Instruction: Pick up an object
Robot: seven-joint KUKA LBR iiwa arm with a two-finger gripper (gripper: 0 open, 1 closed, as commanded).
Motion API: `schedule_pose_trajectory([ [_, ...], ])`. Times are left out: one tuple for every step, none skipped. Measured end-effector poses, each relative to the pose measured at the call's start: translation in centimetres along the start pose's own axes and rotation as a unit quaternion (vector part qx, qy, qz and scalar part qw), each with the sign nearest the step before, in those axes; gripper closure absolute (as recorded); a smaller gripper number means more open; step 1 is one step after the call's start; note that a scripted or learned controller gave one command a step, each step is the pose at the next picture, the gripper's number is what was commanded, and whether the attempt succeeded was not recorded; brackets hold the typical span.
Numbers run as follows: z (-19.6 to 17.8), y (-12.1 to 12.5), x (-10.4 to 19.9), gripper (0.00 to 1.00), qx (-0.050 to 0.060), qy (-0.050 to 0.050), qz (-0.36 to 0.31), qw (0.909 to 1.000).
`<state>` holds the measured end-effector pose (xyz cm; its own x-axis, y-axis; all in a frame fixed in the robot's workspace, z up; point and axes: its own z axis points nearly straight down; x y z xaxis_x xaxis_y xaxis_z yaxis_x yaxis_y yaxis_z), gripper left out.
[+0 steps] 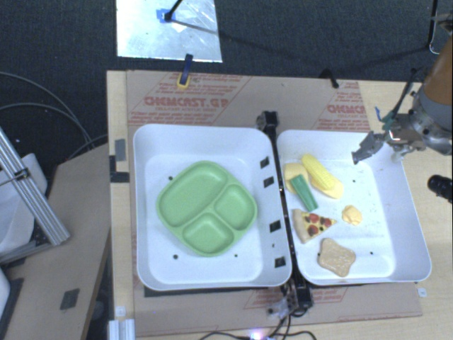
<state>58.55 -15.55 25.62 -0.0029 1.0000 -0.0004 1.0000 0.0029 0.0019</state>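
Note:
The right bin [396, 211] holds several toy foods. A yellow corn cob [323, 175] lies near its upper left, with a green stick-shaped piece [302, 190] beside it. Below them are a pizza slice [311, 224], a small yellow lump [352, 214] and a slice of toast [335, 256]. My gripper [382, 153] hangs over the bin's upper right corner, up and to the right of the corn and apart from every item. It is open with nothing between its fingers.
The left bin [152, 154] holds a green divided plate [206, 206]. A black clamp strip [277, 190] runs between the two bins. A shiny metal sheet [168, 20] lies on the dark floor beyond the bench.

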Motion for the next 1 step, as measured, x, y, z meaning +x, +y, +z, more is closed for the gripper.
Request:
schedule_pose_trajectory([
  [14.11, -1.1, -4.63, 0.0, 0.004, 0.0, 0.003, 1.0],
])
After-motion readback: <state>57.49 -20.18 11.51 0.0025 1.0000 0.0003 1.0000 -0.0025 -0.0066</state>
